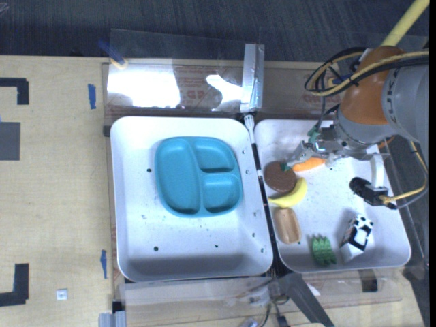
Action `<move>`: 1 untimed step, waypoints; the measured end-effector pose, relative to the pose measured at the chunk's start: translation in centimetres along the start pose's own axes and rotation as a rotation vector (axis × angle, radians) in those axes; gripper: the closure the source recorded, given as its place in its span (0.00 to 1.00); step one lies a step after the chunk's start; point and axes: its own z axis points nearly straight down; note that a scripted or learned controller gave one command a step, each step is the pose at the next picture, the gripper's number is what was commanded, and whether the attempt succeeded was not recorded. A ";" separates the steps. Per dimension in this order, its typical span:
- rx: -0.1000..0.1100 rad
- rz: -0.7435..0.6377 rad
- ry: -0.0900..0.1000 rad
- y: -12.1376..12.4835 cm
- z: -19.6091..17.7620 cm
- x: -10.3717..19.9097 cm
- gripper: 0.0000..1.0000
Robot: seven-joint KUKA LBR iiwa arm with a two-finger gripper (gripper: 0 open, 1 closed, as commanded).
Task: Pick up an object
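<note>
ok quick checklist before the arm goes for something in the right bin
1. Gripper over the right bin: ok, it sits near the bin's upper left area.
2. Target within close reach: ok, the orange carrot lies just below the gripper.
3. Something already in the gripper: cannot tell, the wrist hides that part.
4. Clutter around the target: not ok, the brown round piece and the banana lie close to the carrot's left end.
5. Other picks free-standing: ok, the green block and the black and white toy sit apart near the lower edge.
6. Blue tray location: ok, it rests in the left bin, away from the arm.
</note>
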 end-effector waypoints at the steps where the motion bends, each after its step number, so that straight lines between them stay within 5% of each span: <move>1: -0.010 -0.125 -0.006 1.0 0.5 0.3 0.00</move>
